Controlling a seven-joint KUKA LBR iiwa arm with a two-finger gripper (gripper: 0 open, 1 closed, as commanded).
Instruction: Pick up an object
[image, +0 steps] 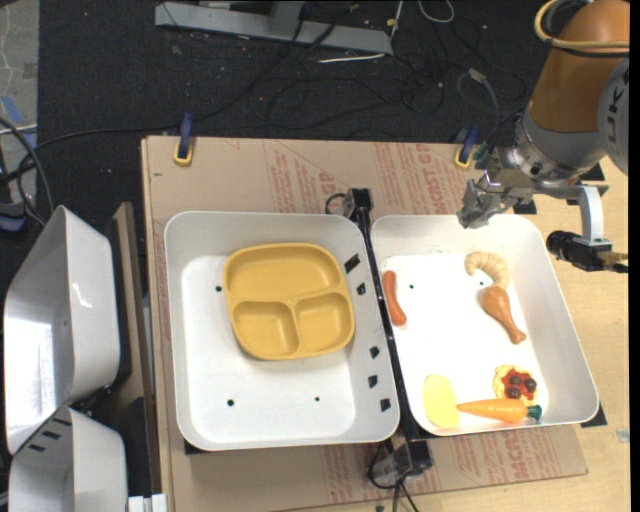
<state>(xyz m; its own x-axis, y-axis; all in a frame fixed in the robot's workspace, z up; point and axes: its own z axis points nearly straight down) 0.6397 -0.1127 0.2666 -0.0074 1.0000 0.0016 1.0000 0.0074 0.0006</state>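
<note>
The right bin (560, 300) holds several toy foods: a red sausage (395, 298) at its left, a croissant (487, 265), a chicken drumstick (503, 312), a yellow slice (439, 400), a carrot (495, 409) and a small berry tart (517, 382). My gripper (476, 208) hangs over the bin's far rim, up and left of the croissant, apart from every food item. Nothing shows between its fingers.
The left bin (200, 400) holds a yellow divided tray (289, 300). White containers (55, 330) stand off the bench at the left. Clamps (183, 150) sit at the board's far edge, with cables behind on the dark floor.
</note>
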